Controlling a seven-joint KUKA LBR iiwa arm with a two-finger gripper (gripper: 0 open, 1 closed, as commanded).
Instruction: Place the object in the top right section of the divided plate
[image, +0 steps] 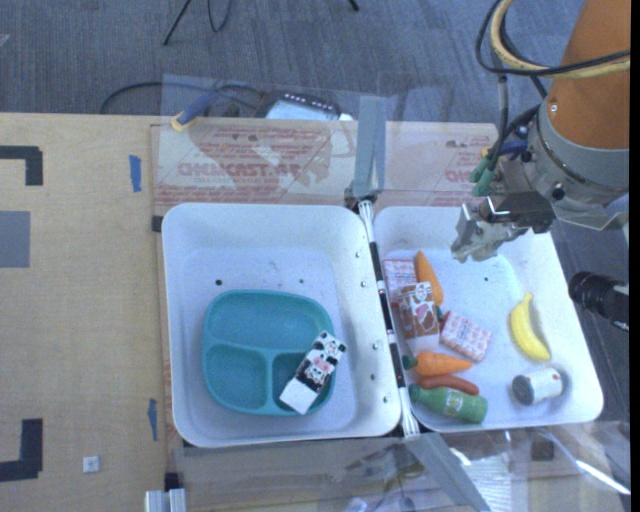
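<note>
One small milk carton (314, 371) with cow spots lies tilted on the teal divided plate (240, 350), across its lower right section and rim. The gripper (478, 243) hangs above the right bin (570, 290), well apart from the plate; whether it is open or closed I cannot tell

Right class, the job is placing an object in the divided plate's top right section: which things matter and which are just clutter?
Job: teal divided plastic plate; black-and-white cow-print carton lying on it; gripper.

Clutter: yellow banana; orange carrots; green bottle; white-and-grey can.
</note>
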